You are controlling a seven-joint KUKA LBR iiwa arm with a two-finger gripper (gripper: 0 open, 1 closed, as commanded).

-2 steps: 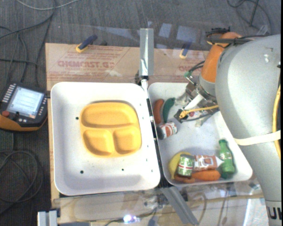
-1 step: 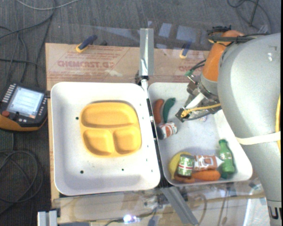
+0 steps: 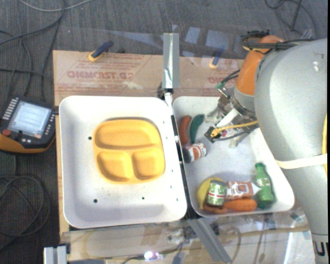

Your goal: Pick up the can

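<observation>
Now | can [image 3: 216, 192]: green label, red band, upright | right bin [image 3: 239, 158]

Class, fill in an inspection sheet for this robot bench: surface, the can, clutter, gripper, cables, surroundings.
Surface: two white bins; left bin holds a yellow divided tray.
Job's things: can, green and red label, lies at the right bin's near edge.
Clutter: green bottle, carrot, hot dog, green vegetable.
Gripper: gripper above the right bin's far part, away from the can.
Cables: on the carpet, far left.
Surroundings: teach pendant left of bench.
</observation>
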